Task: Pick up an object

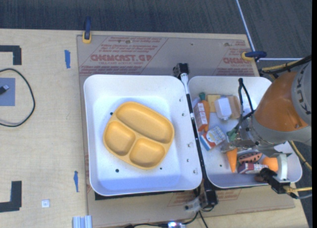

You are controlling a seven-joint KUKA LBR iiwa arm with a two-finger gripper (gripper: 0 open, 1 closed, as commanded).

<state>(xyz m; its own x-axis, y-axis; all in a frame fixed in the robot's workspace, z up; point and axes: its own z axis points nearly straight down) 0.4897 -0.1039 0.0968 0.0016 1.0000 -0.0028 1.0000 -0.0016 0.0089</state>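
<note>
- The arm (pixel 285 108) reaches into the right bin (pixel 214 175), at the right of the frame, and the gripper (pixel 241 140) is low among the small objects (pixel 214 118) there.
- I cannot tell the state of the gripper, because the wrist covers it.
- The left bin (pixel 96 138) carries a yellow divided tray (pixel 138 134).
- In my judgement the step is the grasp itself; the next move calls for closing on one object, maybe the orange piece (pixel 232 160), and lifting straight up.

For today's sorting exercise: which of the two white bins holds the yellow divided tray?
The left bin, farther from the arm. The yellow three-compartment tray lies in it, while the right bin holds a jumble of small packets.
</note>
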